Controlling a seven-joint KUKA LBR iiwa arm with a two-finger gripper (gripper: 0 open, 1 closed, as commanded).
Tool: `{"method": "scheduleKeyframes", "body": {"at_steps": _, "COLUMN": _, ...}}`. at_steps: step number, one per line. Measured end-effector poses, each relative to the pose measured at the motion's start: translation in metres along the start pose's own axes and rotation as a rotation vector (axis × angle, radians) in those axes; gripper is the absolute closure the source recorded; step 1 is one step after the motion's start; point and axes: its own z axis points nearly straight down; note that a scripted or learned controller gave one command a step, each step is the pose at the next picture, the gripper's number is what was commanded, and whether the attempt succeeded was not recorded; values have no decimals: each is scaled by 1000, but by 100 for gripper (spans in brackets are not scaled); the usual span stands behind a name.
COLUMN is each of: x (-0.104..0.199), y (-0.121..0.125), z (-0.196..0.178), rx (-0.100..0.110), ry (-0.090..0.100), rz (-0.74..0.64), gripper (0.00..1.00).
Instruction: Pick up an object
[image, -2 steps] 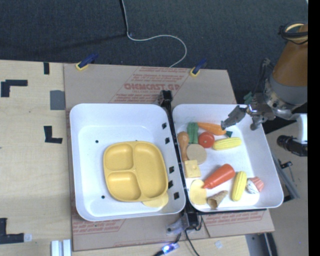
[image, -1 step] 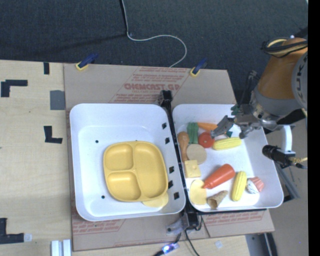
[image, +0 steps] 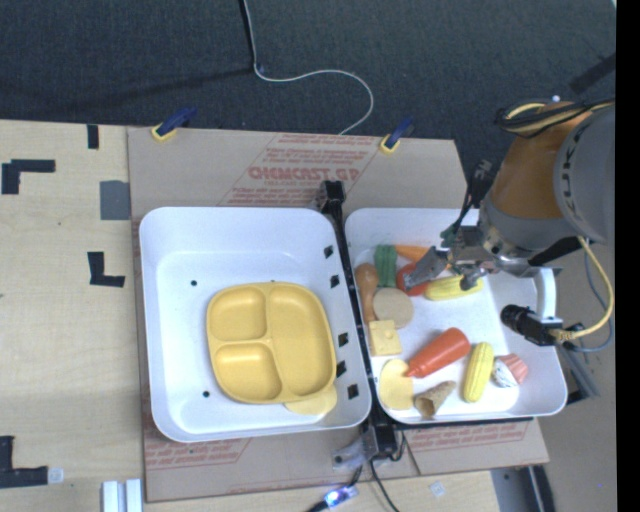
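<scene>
Where gripper (image: 447, 270) hovers, banana (image: 452, 290) beneath.

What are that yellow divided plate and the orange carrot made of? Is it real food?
The yellow three-compartment plate looks like moulded plastic: uniform colour, smooth rounded rims. The orange carrot seems to be a plastic toy, evenly coloured with a slight sheen, though the view cannot confirm it.

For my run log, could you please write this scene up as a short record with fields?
left bin: holds a yellow divided tray
right bin: holds toy food, including a carrot, a corn cob, a cheese cube
gripper: low over the right bin's far side, beside a yellow piece
grasp: cannot tell
arm: reaches in from the right
</scene>
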Motion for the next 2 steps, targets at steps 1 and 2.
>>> {"method": "scheduleKeyframes", "body": {"at_steps": 1, "x": 1, "y": -8, "z": 46, "rx": 0, "ry": 0, "rz": 0, "gripper": 0}}
{"method": "scheduleKeyframes", "body": {"at_steps": 2, "x": 2, "y": -6, "z": 75, "rx": -7, "ry": -1, "rz": 0, "gripper": 0}}
